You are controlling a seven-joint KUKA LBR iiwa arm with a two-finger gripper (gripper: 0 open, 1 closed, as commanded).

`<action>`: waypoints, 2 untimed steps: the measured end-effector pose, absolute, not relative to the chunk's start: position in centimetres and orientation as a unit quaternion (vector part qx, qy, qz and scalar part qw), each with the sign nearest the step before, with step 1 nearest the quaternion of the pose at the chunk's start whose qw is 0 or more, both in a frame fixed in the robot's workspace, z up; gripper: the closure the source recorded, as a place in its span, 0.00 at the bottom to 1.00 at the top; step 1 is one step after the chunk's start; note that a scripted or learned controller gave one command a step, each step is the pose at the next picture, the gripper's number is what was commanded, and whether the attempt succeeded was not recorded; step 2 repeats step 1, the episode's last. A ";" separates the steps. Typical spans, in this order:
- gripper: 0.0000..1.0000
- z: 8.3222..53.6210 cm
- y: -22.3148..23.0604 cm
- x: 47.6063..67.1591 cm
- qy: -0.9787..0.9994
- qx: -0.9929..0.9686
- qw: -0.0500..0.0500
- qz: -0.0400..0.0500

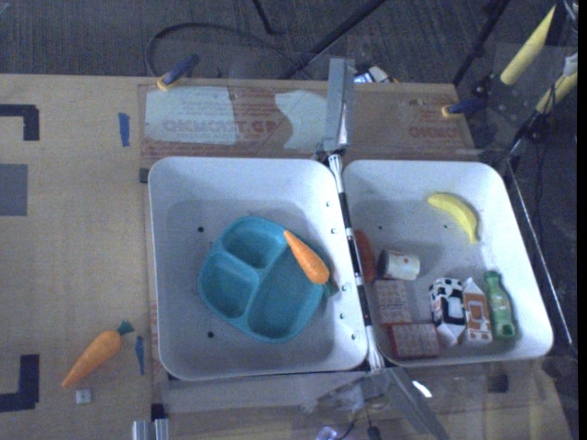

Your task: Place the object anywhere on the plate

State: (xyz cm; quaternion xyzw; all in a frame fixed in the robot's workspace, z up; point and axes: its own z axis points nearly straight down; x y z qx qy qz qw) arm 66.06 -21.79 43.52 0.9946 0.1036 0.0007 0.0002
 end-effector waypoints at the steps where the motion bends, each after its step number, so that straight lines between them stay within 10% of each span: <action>1: 0.00 43.5 -22.1 65.2 0.101 0.995 -0.001 -0.001; 2: 0.00 43.5 -22.1 65.2 0.101 0.995 -0.001 -0.001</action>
